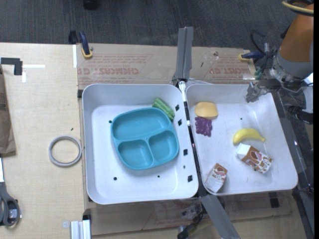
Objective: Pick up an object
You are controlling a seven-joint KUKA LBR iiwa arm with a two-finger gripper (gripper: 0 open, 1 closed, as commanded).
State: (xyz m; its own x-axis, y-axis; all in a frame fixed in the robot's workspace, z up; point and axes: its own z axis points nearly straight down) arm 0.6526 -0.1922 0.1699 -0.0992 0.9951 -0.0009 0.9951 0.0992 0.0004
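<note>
Two white bins sit side by side on the table. Left bin (pixel 94 148) holds a blue divided plate (pixel 144 137) with three compartments, tilted slightly, near the bin's centre. A green ridged item (pixel 163 107) lies touching the plate's far right rim, near the bin's far right corner. Right bin (pixel 279 148) holds five things: a yellow-orange rounded item (pixel 206 110) near the far left corner, a purple grape cluster (pixel 203 126) just beside it on the near side, a banana (pixel 248 135) around the centre, a brown and white carton (pixel 254 159) just next to the banana toward the near edge, and a small brown and white pouch (pixel 216 177) at the near left corner, leaning on the wall. Grey arm with orange band comes in at the far right corner; end effector (pixel 255 91) hangs over the right bin's far right corner, well apart from all items, nothing visibly between its fingers; how wide it stands cannot be told. Outside the bins, on the table's left side, a grey tape ring (pixel 65 150) lies flat, and scissors (pixel 9 209) sit at the near left corner.
</note>
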